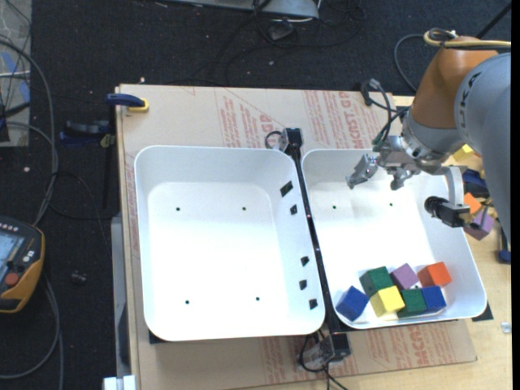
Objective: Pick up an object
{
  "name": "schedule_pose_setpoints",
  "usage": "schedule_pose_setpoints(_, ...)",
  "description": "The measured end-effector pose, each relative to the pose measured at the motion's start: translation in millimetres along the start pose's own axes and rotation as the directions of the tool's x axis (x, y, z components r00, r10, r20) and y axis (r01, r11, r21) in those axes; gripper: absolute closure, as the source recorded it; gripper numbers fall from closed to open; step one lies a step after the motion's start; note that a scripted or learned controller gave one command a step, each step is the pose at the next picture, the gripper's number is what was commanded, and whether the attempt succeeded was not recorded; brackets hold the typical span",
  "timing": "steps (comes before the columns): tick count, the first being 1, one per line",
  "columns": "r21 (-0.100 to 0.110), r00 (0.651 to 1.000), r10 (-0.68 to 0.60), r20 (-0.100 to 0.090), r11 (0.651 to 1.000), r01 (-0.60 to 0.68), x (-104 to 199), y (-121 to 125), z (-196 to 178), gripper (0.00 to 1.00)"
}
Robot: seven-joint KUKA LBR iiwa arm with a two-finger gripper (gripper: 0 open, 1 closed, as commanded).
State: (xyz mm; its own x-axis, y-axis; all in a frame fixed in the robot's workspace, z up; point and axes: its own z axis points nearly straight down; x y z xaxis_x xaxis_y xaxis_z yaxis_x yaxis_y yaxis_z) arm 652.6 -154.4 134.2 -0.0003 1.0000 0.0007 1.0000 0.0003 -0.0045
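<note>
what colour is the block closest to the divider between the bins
Blue. The blue block sits at the left end of the cluster in the right bin, clearest in the camera view.

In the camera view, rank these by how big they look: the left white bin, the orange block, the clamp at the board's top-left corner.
1. Left white bin, by far the largest.
2. Clamp.
3. Orange block.
The clamp and block look close in size, and the clamp sits farther from the camera, so their order is unsure.
</note>
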Motion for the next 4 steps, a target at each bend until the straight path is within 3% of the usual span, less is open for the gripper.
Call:
schedule_pose_setpoints(1,-0.001,1.000,0.000,0.000,1.000,0.000,0,-1,48,0.00)
schedule_pose_setpoints(2,-0.006,1.000,-0.001,0.001,1.000,0.001,0,1,35,1.00)
schedule_pose_setpoints(3,-0.010,1.000,0.000,0.002,1.000,0.000,-7,8,-23,1.00)
schedule_pose_setpoints(4,-0.010,1.000,0.000,0.002,1.000,0.000,-11,-1,-77,1.00)
